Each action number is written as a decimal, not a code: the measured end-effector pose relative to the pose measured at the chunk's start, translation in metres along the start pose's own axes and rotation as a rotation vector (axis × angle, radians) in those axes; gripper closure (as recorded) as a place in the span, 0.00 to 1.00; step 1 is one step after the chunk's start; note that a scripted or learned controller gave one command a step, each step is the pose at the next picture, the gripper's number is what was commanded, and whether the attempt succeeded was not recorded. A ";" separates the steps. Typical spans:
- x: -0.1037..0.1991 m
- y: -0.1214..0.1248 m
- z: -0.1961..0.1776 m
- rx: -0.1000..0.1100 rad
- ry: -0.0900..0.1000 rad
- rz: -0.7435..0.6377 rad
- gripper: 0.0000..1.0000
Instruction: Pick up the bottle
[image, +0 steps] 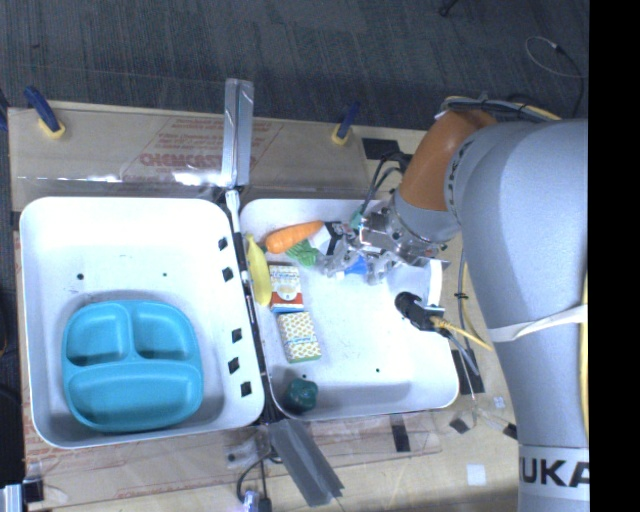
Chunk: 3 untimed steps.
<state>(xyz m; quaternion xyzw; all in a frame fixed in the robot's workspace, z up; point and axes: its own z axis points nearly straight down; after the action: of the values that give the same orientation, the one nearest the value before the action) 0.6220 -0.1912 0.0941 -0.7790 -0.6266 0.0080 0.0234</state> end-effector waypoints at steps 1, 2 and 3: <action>0.042 -0.047 -0.129 -0.045 -0.014 0.097 1.00; 0.138 -0.004 -0.094 -0.044 -0.020 -0.107 1.00; 0.048 0.002 -0.153 -0.044 -0.019 -0.112 1.00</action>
<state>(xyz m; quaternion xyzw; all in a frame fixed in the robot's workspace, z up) 0.6408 -0.1490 0.2474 -0.7430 -0.6692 0.0003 0.0006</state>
